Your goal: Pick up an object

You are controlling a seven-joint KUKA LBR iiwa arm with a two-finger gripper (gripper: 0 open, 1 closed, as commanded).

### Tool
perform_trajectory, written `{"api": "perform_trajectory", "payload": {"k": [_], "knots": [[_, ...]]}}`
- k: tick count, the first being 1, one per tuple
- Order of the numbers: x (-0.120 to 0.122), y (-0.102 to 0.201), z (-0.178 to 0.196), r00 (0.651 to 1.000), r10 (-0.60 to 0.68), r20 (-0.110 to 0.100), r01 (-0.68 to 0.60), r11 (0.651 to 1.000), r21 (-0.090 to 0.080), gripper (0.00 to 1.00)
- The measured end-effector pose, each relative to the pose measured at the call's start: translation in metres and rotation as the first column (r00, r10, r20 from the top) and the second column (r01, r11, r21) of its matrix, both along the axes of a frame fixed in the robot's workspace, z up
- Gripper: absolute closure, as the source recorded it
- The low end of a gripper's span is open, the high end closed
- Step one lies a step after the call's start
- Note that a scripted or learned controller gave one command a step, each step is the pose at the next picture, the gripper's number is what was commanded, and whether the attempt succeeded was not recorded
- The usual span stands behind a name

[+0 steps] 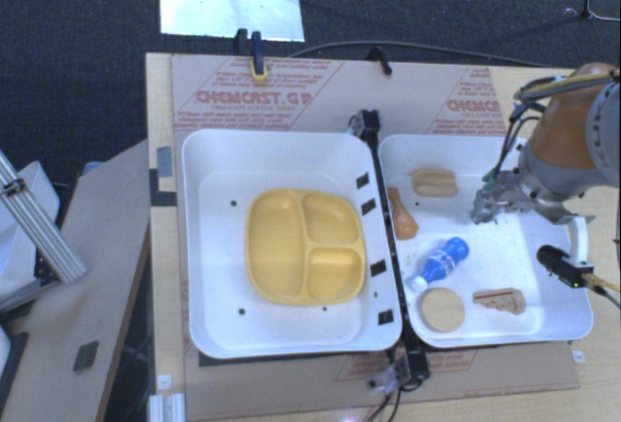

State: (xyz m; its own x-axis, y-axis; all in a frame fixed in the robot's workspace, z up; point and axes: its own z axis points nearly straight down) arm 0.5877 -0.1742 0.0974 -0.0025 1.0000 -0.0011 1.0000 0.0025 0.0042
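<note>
Camera view, from above and at a slant.

Item: my claw [488, 207]. It hung low over the right bin [582, 313], toward that bin's upper middle. Whether it was spread or pressed together I could not tell; nothing showed in it.

Item: bread roll [434, 182]. Nearest to my claw, just to its left and slightly farther up the view, long axis lying left to right.

Item: blue bottle [441, 261]. Below and left of my claw, near but apart, lying on its side, long axis slanting from lower left at the white cap to upper right.

Item: brown pear-shaped piece [400, 213]. Farther left, against the wall between the bins, long axis running up and down the view.

Item: round tan disc [442, 309] and wedge-shaped slice [501, 301]. Both well below my claw, along the near edge.

Item: yellow divided tray [307, 246]. Far left, in the left bin [213, 178].

Judgement: the roll was the likeliest pick, a short shift left.
</note>
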Motion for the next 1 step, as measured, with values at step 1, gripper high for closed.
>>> {"api": "perform_trajectory", "payload": {"k": [1], "knots": [[0.0049, -0.0017, 0.0646, 1.0, 0.001, 0.004, -0.001, 1.0, -0.001, 1.0]]}}
